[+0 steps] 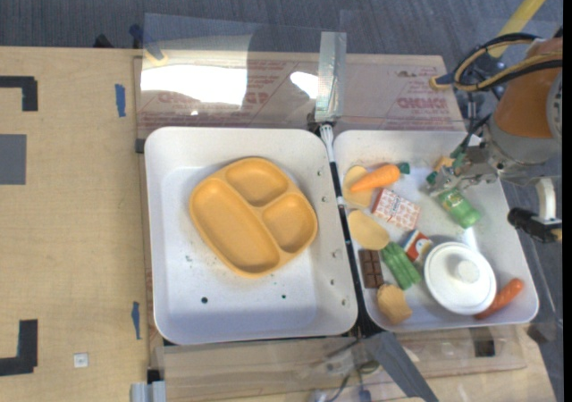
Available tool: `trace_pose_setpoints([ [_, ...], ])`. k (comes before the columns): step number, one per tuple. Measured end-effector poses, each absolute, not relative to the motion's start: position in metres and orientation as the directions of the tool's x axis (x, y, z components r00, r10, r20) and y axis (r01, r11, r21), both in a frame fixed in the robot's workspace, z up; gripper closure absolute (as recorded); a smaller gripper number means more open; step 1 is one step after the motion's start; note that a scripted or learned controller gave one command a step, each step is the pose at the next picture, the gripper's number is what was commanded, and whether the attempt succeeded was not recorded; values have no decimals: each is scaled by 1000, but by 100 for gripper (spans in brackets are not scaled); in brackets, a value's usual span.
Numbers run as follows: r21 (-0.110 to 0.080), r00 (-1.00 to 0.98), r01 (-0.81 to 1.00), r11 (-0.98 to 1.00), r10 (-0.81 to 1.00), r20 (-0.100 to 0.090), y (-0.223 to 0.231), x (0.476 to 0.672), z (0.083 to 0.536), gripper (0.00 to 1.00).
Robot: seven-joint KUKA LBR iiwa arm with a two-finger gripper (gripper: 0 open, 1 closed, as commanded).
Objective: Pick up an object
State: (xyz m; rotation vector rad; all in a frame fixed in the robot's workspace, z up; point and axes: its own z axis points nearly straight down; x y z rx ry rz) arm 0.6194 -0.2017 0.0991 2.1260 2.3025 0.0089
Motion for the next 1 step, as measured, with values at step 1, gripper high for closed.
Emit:
trace_pose_setpoints([
  [1, 7, 161, 987, -161, 987, 1, -147, 621, 208, 100],
])
